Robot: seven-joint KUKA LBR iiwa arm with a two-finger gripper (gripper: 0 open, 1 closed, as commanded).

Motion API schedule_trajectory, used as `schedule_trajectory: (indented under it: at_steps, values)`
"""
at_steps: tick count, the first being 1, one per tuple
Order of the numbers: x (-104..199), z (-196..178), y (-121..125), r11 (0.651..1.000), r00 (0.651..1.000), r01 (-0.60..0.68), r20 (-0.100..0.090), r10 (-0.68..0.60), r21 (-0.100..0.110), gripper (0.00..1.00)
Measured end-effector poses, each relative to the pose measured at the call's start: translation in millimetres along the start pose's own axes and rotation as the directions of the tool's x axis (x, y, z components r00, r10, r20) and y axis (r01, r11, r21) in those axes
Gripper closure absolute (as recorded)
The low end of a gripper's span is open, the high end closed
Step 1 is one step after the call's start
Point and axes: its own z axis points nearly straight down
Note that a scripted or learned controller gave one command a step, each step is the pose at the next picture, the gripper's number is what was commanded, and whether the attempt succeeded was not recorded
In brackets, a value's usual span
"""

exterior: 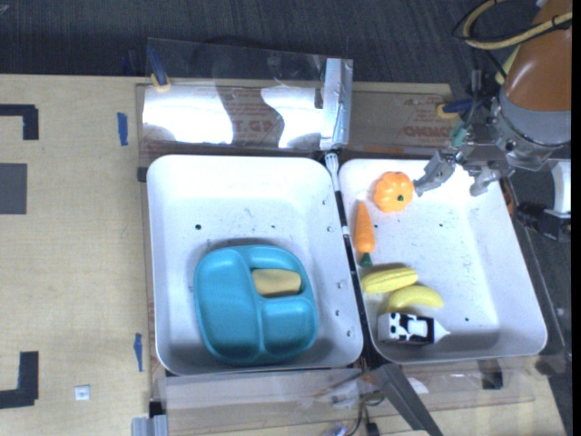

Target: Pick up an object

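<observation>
In the right bin (pixel 508 271) lie a small orange pumpkin (pixel 393 191), a carrot (pixel 363 230), two yellow bananas (pixel 388 280) (pixel 416 298) and a black-and-white toy (pixel 413 328). My gripper (pixel 454 182) hovers at the bin's back right, just right of the pumpkin. Its fingers (pixel 427 180) are spread open with nothing between them. The left fingertip is close to the pumpkin, though I cannot tell whether they touch.
The left bin (pixel 182 198) holds a blue divided plate (pixel 257 301) with a yellow piece (pixel 275 282) in one compartment. A shiny panel (pixel 236 116) stands behind the bins. Cables (pixel 495 16) loop above the arm at top right.
</observation>
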Motion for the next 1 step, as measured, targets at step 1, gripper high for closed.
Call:
schedule_trajectory:
  at_steps: [1]
  values:
    - [-19.0, 73.2, 24.6, 1.000, 1.000, -0.005, 0.000, 0.005, 0.007, 0.00]
